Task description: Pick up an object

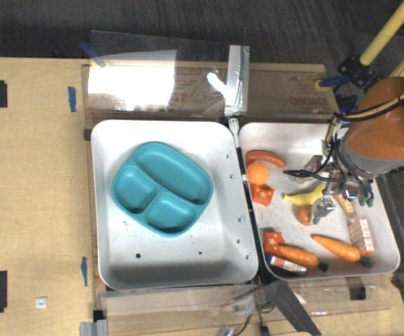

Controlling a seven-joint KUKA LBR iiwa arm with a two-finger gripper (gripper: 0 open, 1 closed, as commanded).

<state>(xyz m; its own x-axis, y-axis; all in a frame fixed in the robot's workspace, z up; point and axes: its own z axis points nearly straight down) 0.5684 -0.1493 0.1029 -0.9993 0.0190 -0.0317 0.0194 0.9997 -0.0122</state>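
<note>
One target: the banana (304, 197), in the right bin (387, 247).
Landmark: the banana.
Tool (325, 205): touching the banana's right end, reaching down from the right.
Banana axis: left-right, tilted slightly.
Tool state: can't tell how far apart it stands; nothing visibly held.
Neighbours: orange (257, 173) up-left of banana; carrot (337, 247) below-right of it.
</note>
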